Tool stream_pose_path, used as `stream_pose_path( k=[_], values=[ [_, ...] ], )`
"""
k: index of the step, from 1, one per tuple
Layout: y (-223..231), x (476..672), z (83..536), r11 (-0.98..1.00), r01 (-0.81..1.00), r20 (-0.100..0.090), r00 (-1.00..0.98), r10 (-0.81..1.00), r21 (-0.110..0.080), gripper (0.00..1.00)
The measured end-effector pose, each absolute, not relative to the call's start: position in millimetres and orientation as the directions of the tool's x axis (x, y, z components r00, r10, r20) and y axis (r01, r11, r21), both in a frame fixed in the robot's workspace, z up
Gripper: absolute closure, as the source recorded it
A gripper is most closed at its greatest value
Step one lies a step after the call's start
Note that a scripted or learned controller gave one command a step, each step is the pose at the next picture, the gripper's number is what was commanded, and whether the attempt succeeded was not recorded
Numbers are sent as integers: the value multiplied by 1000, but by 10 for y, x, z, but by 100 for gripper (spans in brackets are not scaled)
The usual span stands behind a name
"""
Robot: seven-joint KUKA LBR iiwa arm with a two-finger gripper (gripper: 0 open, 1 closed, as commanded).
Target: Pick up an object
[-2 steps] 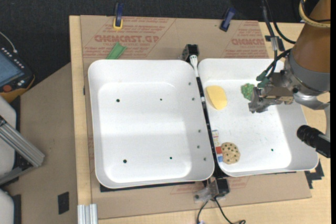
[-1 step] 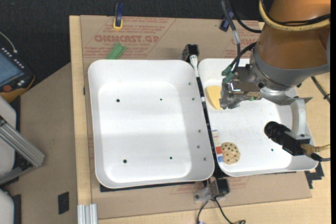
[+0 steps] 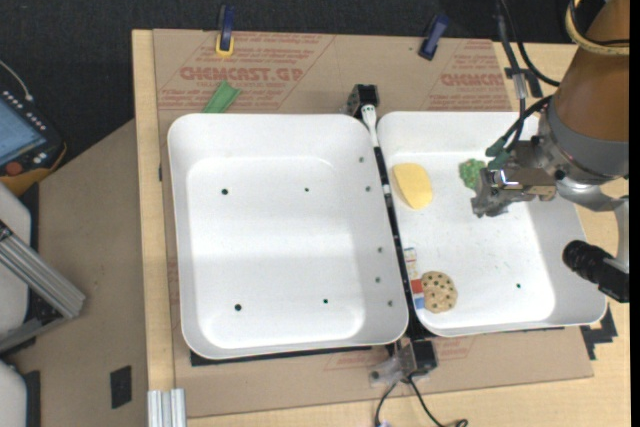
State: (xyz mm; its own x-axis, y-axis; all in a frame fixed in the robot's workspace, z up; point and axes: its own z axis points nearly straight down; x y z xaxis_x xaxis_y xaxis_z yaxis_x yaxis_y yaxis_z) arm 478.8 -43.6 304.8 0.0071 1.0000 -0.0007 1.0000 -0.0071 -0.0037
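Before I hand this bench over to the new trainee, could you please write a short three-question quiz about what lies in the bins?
1. True or false: the yellow object lies in the left bin.
2. Which object lies nearest the pincer?
A. the cookie
B. the green object
C. the yellow object
3. Fill in: the cookie lies near the ______ corner of the right bin, beside the divide between the bins.

Key: 1. False, it lies in the right bin. 2. B. 3. Front-left, as the camera sees it.
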Motion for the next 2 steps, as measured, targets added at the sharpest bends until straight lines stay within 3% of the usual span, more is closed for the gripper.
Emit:
stream_pose_path(
  k=[1,2],
  values=[
    [85,5076,2906,5,1000,1,-5,1000,1,100],
    [469,5606,3145,5,1000,0,-5,1000,6,100]
  ],
)
